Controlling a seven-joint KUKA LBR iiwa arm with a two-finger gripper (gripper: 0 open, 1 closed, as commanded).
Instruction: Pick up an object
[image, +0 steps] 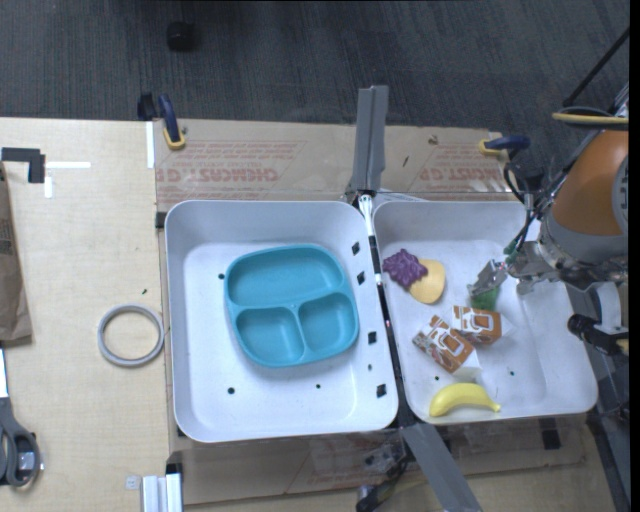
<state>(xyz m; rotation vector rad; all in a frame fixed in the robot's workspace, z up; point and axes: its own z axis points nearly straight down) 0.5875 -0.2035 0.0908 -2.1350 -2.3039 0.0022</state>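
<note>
My gripper (493, 274) hangs low over the right bin (560, 395), in its right middle part. A small green object (485, 296) sits directly beneath its tip, touching or nearly touching it. To the left lie a purple grape bunch (404, 266) and a yellow fruit (430, 283) side by side. Two orange-and-white packets (457, 336) rest in the bin's centre. A yellow banana (463, 401) lies near the front wall.
The left bin (190, 400) holds a blue divided tray (291, 305). A divider wall (378, 300) separates the two bins. On the bench to the left are a grey tape ring (131, 334) and scissors (15, 452).
</note>
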